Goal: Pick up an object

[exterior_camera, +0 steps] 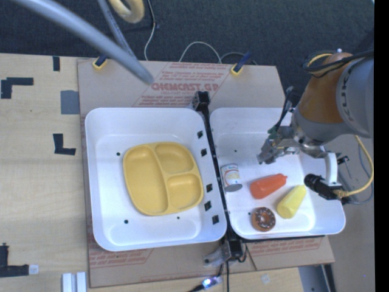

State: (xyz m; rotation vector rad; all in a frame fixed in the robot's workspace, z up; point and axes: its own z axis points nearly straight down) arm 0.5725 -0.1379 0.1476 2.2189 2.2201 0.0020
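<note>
Orange object: seen in right bin, centre-right of frame, just below the gripper, apart from it.
Jaws: state cannot be told.
Yellow tray: seen in left bin.

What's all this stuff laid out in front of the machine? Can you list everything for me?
Divided tray: one, yellow, in the left bin.
Small can: one, white label, right bin by the divider.
Carrot-shaped toy: one, orange-red, middle of the right bin.
Yellow piece: one, right bin, right of the orange one.
Doughnut: one, brown, front of the right bin.
Bins: two, white, side by side on a cardboard sheet.
Arm: one, grey with orange band, from the right.
Gripper: one, dark, over the right bin.
</note>
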